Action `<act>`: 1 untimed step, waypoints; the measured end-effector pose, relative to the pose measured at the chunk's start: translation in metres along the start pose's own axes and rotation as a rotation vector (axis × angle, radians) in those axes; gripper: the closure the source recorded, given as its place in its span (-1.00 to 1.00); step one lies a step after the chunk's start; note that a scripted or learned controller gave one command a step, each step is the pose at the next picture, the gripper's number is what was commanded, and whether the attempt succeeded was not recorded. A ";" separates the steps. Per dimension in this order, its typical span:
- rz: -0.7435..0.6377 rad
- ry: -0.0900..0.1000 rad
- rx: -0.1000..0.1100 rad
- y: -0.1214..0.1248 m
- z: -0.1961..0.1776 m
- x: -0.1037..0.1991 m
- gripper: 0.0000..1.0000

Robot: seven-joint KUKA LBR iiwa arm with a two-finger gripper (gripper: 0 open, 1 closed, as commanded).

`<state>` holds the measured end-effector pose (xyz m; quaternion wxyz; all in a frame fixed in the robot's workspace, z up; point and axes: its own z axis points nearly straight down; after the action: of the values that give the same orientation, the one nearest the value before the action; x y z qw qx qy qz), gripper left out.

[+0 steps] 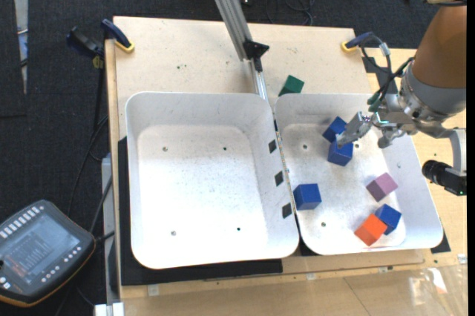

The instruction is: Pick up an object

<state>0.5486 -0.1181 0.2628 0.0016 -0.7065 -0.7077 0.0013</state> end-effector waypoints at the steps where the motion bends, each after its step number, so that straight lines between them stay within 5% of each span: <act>1: 0.001 -0.001 -0.004 0.001 -0.002 0.000 -1.00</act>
<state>0.5493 -0.1183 0.2650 0.0000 -0.7070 -0.7072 0.0001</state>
